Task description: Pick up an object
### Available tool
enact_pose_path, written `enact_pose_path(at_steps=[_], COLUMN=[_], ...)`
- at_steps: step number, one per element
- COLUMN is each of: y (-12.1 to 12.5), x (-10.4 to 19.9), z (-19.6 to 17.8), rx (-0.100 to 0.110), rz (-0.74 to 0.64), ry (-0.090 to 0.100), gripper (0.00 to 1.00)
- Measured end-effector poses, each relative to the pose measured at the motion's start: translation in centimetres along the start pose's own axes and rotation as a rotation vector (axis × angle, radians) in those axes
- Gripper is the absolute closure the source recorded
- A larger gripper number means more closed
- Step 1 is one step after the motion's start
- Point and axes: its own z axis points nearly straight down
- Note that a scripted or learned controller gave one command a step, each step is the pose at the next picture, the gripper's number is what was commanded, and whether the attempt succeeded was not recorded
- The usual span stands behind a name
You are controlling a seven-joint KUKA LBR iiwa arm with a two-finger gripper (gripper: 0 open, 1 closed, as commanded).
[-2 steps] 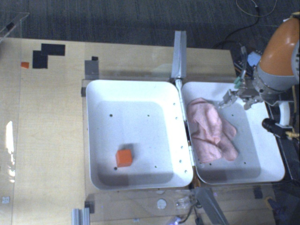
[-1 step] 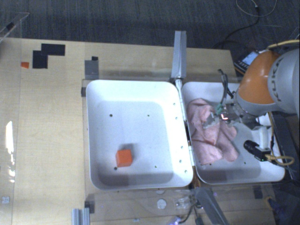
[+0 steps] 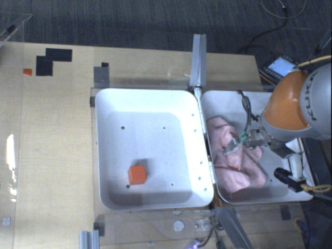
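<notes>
Wooden bench (image 3: 52,165): left bin (image 3: 109,139) holds an orange block (image 3: 137,175); right bin (image 3: 228,105), pink cloth (image 3: 233,162) (gripper (image 3: 244,140) above, grip unclear).

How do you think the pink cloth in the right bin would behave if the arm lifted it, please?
The pink cloth lies crumpled in soft folds, so it will probably drape and sag rather than hold shape. It looks light for its bulk. A pinch on one fold may lift only part of it.

Pale wooden bench (image 3: 52,154) adjoins dark grey carpet (image 3: 129,9) beyond its far edge. Black cables (image 3: 282,7) lie on that carpet.
</notes>
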Motion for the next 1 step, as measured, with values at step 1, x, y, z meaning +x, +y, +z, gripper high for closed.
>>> enact_pose_path(at_steps=[1], y=[0.04], x=[0.0], z=[-10.45], rx=[0.01], rz=[-0.053], ry=[0.003], gripper=[0.0])
